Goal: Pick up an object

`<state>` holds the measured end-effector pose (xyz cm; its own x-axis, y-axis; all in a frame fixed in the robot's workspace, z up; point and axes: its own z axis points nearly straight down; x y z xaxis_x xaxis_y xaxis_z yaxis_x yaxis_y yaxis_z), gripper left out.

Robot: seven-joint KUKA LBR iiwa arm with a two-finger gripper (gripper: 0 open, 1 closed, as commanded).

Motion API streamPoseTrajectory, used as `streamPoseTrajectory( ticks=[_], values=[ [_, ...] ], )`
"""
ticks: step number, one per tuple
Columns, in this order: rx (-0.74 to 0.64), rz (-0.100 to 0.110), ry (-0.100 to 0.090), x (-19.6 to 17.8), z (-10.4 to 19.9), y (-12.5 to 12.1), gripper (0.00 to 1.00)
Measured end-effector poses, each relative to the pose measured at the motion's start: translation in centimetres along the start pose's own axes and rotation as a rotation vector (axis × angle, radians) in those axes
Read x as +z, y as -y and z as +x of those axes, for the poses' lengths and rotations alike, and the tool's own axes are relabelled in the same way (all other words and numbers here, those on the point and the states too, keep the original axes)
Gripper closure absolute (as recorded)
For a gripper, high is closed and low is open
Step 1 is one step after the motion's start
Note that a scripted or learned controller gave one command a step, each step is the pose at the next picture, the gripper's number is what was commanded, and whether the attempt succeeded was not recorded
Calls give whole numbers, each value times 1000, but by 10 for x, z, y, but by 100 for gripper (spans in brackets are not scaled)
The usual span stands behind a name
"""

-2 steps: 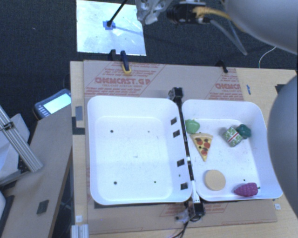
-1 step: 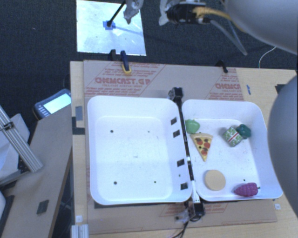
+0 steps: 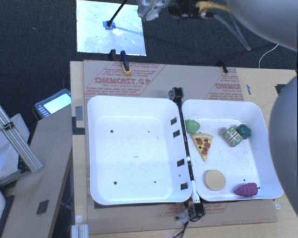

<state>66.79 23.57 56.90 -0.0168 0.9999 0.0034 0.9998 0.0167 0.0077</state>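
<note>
Camera view has my gripper (image 3: 150, 8) high beyond the far edge of the right bin (image 3: 260, 111), its hold state beyond my telling, while the pizza slice (image 3: 203, 144) lies inside that bin, tip pointing toward its near wall.

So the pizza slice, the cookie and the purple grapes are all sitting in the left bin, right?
Not quite. The camera view shows the pizza slice, the cookie and the purple grapes all sitting in the right bin, not the left bin.
</note>
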Motion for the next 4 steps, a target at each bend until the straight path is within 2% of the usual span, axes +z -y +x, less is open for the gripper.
streamPoseTrajectory(
  ticks=[1,2,3,4],
  values=[
    [-1,1,0,0,0,0,0],
    [-4,-2,-1,-11,0,0,100],
    [-5,-1,0,-11,0,0,0],
    [-9,-4,-1,-23,1,0,100]
  ],
)
